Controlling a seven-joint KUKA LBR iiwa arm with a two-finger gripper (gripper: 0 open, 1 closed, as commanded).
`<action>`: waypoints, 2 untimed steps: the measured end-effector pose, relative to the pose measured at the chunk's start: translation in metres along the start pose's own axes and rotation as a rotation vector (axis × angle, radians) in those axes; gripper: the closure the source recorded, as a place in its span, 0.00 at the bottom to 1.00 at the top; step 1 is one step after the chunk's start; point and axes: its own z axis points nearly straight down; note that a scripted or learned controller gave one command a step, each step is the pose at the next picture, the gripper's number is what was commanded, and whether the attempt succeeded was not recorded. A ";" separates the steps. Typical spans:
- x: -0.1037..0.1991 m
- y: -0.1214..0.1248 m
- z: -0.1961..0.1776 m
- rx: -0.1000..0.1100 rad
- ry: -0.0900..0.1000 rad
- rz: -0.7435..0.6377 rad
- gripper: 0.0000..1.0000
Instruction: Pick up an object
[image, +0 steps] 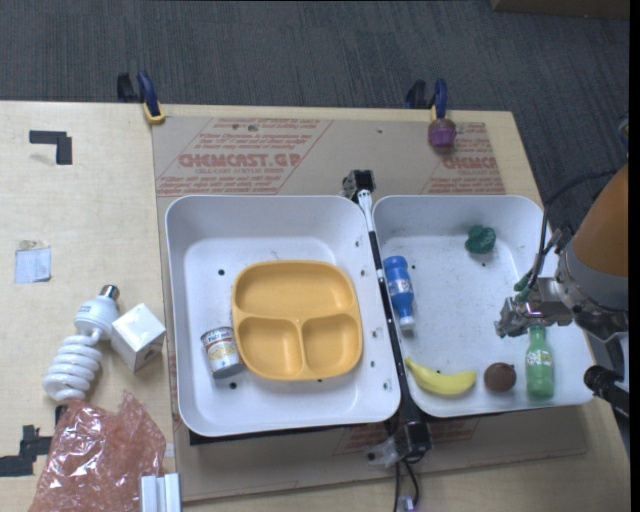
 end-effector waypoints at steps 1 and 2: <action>-0.019 -0.001 0.011 0.001 0.000 0.002 1.00; -0.019 0.000 0.012 0.001 0.000 0.002 0.00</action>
